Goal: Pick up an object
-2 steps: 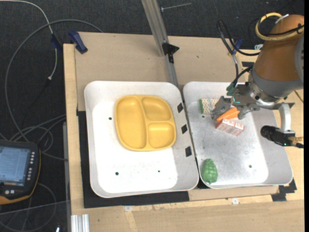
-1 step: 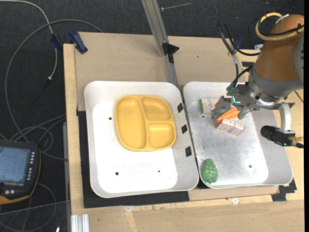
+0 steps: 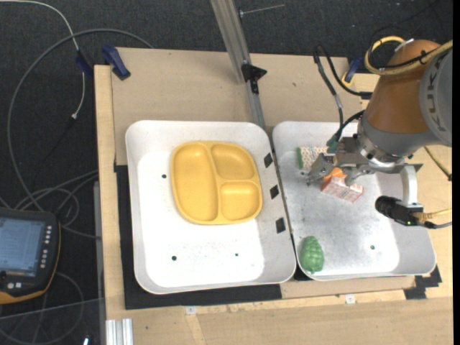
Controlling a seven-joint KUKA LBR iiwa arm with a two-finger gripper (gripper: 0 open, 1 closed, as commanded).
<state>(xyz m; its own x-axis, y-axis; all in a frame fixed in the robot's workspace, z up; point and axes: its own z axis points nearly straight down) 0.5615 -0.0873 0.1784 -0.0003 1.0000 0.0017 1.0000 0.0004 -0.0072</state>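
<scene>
The small orange-and-white carton [image 3: 341,187] lies tilted in the right bin [image 3: 402,261], near its upper middle. It looks light and stiff, probably a little crushable, so its flat long sides seem the best hold. The gripper [image 3: 332,171] sits directly over it, touching or nearly so; whether it is clenched or released, I cannot tell. A green knobbly object [image 3: 311,254] rests well apart, and a yellow divided plate [image 3: 215,182] fills the left bin [image 3: 208,272].

You are looking at a tan worktop [image 3: 187,77] filling the middle of the frame. Two white bins are sitting on it side by side: the left bin [image 3: 144,214] at centre, the right bin [image 3: 402,257] toward the right edge, their inner rims nearly touching.
</scene>
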